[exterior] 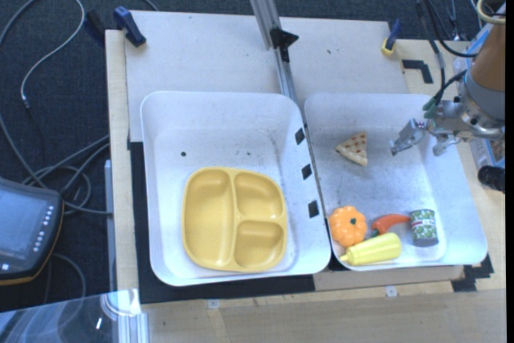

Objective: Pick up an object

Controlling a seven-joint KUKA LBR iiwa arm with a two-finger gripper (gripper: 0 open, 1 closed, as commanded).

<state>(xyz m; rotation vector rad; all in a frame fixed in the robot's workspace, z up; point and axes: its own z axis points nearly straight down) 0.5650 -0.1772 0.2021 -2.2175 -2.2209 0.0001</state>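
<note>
**Two bins, gripper over the right one**

The left bin [161, 124] holds a yellow tray [234, 218]. The right bin [458, 197] holds a cracker wedge [353, 149] near its middle and, along the front wall, a pumpkin [348, 225], corn [373, 250], a carrot [391, 221] and a can [423, 226]. The gripper [422, 138] hangs right of the wedge, fingers spread and holding nothing.

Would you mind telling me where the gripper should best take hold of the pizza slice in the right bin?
Probably straight from above, across the narrower pointed half of the pizza slice: it lies flat, apart from the other toys, with open floor on all sides.
</note>
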